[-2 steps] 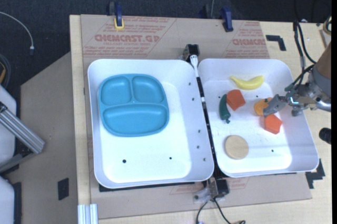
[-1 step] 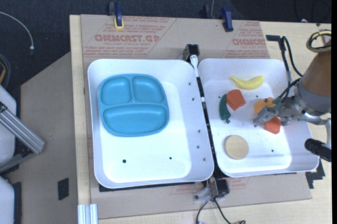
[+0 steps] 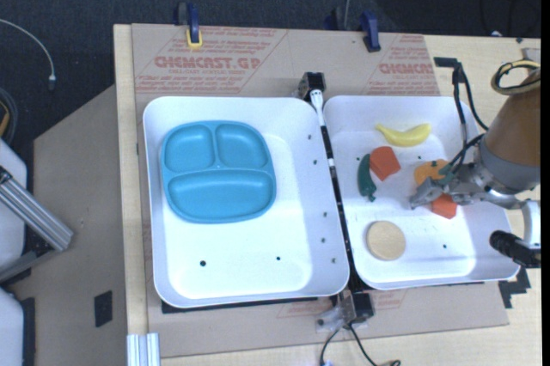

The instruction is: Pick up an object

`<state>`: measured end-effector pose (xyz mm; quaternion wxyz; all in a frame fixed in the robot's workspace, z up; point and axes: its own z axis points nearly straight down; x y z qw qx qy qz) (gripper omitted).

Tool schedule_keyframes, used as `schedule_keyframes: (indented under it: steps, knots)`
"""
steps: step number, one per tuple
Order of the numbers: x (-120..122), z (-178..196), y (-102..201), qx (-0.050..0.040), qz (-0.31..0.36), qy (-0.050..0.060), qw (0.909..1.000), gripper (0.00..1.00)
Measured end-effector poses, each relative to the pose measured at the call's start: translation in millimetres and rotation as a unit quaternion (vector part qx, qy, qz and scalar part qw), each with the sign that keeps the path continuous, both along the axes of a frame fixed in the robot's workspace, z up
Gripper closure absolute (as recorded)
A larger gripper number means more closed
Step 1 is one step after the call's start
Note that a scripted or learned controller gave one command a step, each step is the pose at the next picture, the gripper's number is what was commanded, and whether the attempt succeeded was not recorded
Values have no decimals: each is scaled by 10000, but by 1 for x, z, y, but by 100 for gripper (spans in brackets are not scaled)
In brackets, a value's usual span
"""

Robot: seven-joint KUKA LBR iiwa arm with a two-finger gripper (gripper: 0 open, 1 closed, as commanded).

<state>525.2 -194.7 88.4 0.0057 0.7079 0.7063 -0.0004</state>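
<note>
1. The bench (image 3: 258, 51) is lying under 2 shallow white bins, with printed cardboard showing along its far edge.
2. The left bin (image 3: 241, 270) is holding a blue divided plate (image 3: 219, 171) toward its far left part.
3. The right bin (image 3: 421, 265) is sitting just beside the left one, and it is carrying the small objects.
4. The arm (image 3: 516, 141) is reaching in from the right, low over the right bin.
5. The gripper (image 3: 436, 192) is hanging among the objects at the bin's right side; whether its fingers are apart or together cannot be told here.
6. A yellow banana (image 3: 404, 133) is lying at the far side of the right bin.
7. A tan round disc (image 3: 386, 240) is lying nearer the front.
8. A red block (image 3: 383, 163) is touching a dark green piece (image 3: 366, 179) on its left.
9. An orange piece (image 3: 427, 172) and a small red piece (image 3: 444, 207) are sitting right against the gripper.
</note>
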Motion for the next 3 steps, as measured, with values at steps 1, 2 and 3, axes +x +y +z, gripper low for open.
schedule_keyframes:
  steps: [1, 2, 3]
  knots:
    - [4, 15, 1, -10, 8, -64, 10000, 100]
    - [7, 57, -3, 28, 14, 14, 10000, 100]
    - [14, 101, -1, 32, 19, 20, 10000, 100]
